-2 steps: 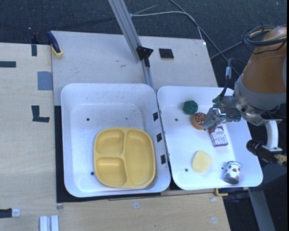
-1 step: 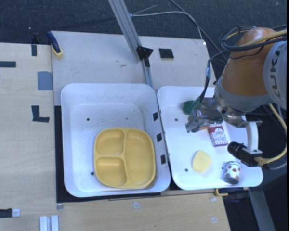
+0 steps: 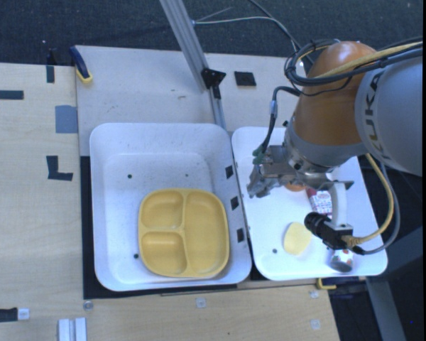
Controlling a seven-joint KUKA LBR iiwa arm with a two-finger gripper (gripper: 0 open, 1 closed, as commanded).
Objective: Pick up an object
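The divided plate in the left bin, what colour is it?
Yellow. The divided plate shows plainly in the camera view.

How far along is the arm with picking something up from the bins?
Nothing looks picked up yet. The yellow divided plate lies flat in the left bin, untouched. The arm's claw is low over the right bin, near an orange object partly hidden beneath the wrist; whether it grips anything cannot be told. A pale yellow piece lies loose. Gripping and lifting remain.
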